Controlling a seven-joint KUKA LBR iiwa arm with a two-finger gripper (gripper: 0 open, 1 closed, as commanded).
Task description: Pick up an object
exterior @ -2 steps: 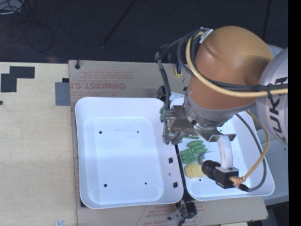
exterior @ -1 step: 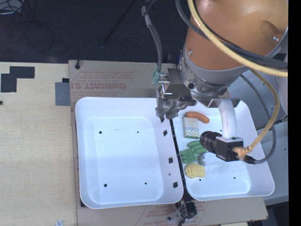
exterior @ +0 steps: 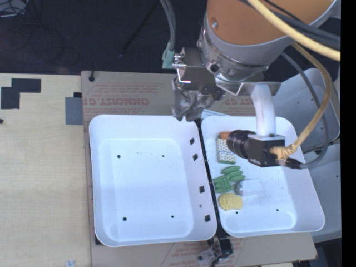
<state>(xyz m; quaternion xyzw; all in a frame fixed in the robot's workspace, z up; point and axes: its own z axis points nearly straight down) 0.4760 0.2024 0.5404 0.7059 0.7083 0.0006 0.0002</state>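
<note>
The right bin (exterior: 300, 216) holds several small objects. A green-patterned flat block (exterior: 225, 150) lies near the bin's back left, with a bit of an orange piece (exterior: 223, 134) just behind it. Green pea pods (exterior: 229, 177) lie in the middle left, and a yellow corn cob (exterior: 230, 202) sits in front of them. A clear, faint item (exterior: 251, 187) rests beside the corn. My gripper (exterior: 188, 109) hangs over the back rim where the two bins meet, above and behind the objects. Nothing shows in its grasp.
The left bin (exterior: 105, 149) stands beside the right one, with a divider ridge (exterior: 201, 171) between them. A black cylindrical camera unit (exterior: 250, 147) on the arm overhangs the back of the right bin. Brown cardboard (exterior: 128, 96) lies under both bins.
</note>
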